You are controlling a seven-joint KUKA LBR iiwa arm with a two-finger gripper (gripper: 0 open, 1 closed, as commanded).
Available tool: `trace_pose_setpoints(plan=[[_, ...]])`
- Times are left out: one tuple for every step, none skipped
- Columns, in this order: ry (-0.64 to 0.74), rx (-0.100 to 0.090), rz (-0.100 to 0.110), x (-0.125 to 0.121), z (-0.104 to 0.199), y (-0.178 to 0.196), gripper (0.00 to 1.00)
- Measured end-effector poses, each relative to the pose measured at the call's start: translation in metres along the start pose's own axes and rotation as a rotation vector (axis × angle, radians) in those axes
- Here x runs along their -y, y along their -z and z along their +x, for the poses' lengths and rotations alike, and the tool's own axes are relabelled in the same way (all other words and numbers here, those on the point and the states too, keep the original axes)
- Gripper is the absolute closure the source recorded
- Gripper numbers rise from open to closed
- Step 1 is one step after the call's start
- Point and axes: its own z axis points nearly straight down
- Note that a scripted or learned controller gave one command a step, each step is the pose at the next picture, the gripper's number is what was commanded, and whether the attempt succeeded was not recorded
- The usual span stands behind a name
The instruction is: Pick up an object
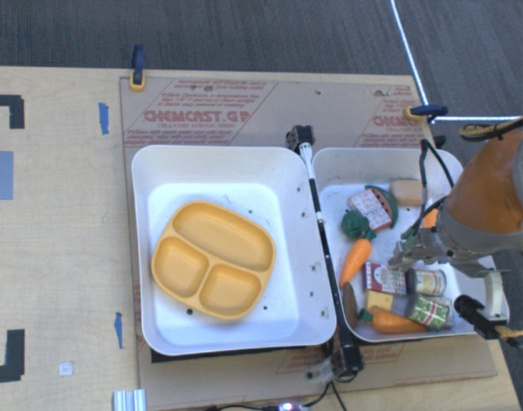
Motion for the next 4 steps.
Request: trace_pose_setpoints(plan=[[0.002, -0.008, 0.025, -0.0102, 0.1441, 0.0837, 1.0], [0.001, -0.007, 0.025, -0.01, 0.1433, 0.0836, 0.0], [0.001, -0.007, 0.025, -0.01, 0.1433, 0.0836, 0.0], [0.001, -0.007, 0.025, -0.01, 0.1433, 0.0836, 0.0]])
